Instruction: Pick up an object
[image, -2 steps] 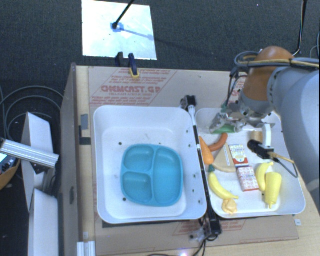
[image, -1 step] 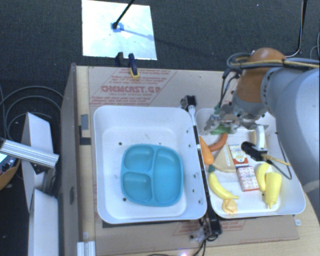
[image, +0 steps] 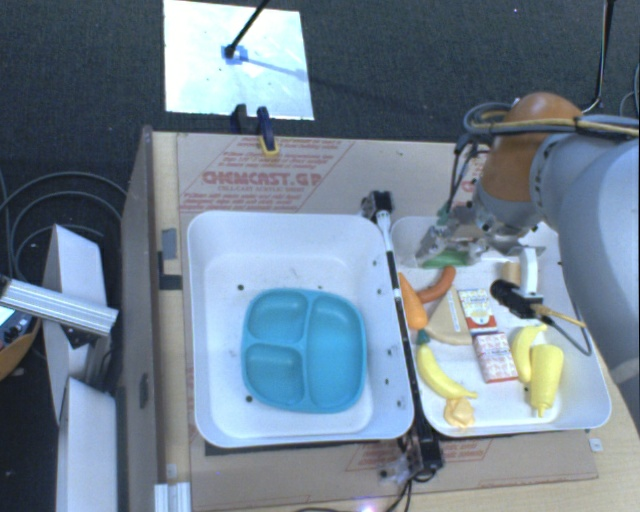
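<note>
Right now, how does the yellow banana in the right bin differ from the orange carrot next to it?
The curved yellow banana lies nearer the front of the right white bin; the orange carrot lies farther back, against the divider. The banana bends; the carrot tapers straighter. The banana is yellow, the carrot orange. Both are long toy foods near the bin's left side.

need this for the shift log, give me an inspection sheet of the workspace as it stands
surface: bench bearing left bin and right bin
job's things: banana, carrot, sausage, yellow bottle, two small cartons in right bin
clutter: blue divided plate in left bin
grippers: end effector low over right bin's far end, grip unclear
cables: black loops on floor, left
surroundings: dark carpet, white sheet
</note>
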